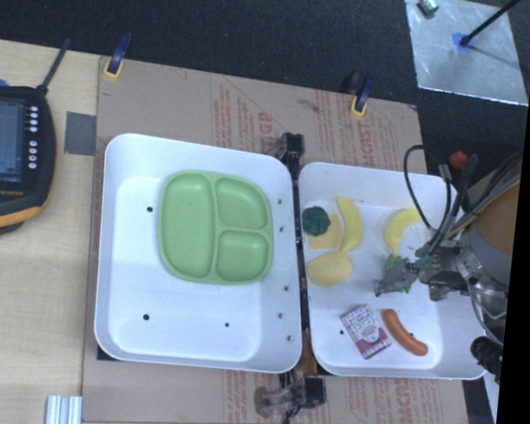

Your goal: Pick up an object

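Note:
The right bin [380, 192] holds several small items. A dark green lump [317, 220] lies at its left beside a yellow banana [349, 225], with a yellow lemon-like piece [329, 268] below them. Another yellow piece [400, 228] sits toward the right. A red and white box [365, 331] and an orange-red sausage [404, 332] lie near the front wall. My gripper [395, 280] is low over the middle right of this bin, above the sausage and right of the lemon-like piece. A small green bit [393, 263] shows right at its tip; whether it is held is unclear.
The left bin [112, 322] carries a light green divided plate [214, 226]. Black cables [440, 206] loop over the right bin's far right corner beside the arm. A teach pendant [3, 155] rests on the bench at the far left.

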You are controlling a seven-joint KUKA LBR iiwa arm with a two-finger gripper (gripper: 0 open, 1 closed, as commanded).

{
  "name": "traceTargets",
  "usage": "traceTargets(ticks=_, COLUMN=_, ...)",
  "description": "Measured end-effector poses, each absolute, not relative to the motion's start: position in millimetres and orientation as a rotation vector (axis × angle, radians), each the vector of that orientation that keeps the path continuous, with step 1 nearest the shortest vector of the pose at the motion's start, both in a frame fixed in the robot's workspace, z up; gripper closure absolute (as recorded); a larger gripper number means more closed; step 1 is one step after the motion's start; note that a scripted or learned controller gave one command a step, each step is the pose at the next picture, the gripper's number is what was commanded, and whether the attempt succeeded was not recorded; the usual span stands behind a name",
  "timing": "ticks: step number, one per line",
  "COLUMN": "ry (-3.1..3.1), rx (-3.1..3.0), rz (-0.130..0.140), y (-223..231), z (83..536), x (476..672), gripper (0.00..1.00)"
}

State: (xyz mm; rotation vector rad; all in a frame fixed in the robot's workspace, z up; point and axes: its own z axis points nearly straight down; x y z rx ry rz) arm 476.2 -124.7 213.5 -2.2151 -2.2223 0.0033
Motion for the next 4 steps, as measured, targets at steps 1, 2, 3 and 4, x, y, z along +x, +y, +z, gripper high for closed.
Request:
traceTargets(ticks=1, ry=-2.228, rx=-2.218, rz=0.001, y=-170, z=94, x=476.9, gripper=0.0)
traceTargets(ticks=2, ry=-2.23, rx=-2.211, rz=-0.001, y=-169, z=104, x=477.6, gripper=1.0)
traceTargets(ticks=3, ry=-2.225, rx=-2.216, rz=0.002, y=-142, z=165, x=552.3, gripper=1.0)
traceTargets(ticks=4, ry=-2.228, rx=-2.211, rz=0.005, y=-41, z=192, x=548.2, gripper=1.0)
